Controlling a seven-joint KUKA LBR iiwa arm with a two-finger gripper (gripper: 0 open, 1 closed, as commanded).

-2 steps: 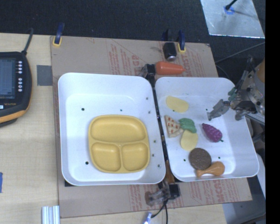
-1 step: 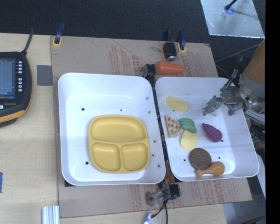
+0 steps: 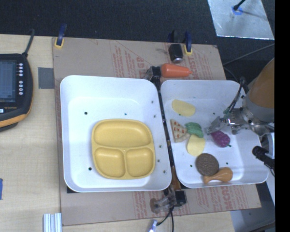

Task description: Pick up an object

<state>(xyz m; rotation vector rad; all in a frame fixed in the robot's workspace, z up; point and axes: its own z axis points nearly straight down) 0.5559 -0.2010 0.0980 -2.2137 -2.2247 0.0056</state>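
Note:
The right bin [image 3: 208, 88] holds several toy foods: a pale yellow oval piece [image 3: 183, 108], a pizza slice [image 3: 178, 129], a green leafy piece [image 3: 194, 128], a yellow piece [image 3: 195, 145], a brown round cookie [image 3: 207, 164], a tan drumstick-like piece [image 3: 219, 176] and a purple grape bunch [image 3: 221, 138]. My gripper [image 3: 223, 123] hangs at the bin's right side, just above and left of the purple bunch, with nothing seen between its fingers.
The left bin [image 3: 77, 93] holds a yellow divided plate [image 3: 123, 148]. An orange carrot toy [image 3: 174, 71] lies on the cardboard behind the bins. A teach pendant [image 3: 7, 88] rests on the bench at far left. Clamps stand at the cardboard's edges.

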